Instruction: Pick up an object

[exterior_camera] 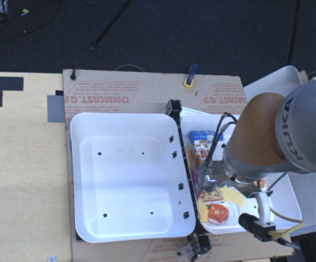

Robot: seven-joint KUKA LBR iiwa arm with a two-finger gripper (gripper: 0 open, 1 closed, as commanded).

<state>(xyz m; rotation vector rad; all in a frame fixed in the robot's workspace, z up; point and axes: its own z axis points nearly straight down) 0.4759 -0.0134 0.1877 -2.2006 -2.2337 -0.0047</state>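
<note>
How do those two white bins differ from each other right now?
The left bin lies in open view, its white floor showing only a few small dark dots; the right bin holds a jumble of items, among them a red object and a blue-and-orange package. The arm hangs over the right bin and hides much of it, while nothing covers the left bin. Both are shallow, white, and sit side by side on the same bench.

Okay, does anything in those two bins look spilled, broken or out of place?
Nothing looks spilled or broken. The items, a red round object and a blue-and-orange packet among them, lie crowded in the right white bin under the grey arm; I cannot make out the gripper.
</note>
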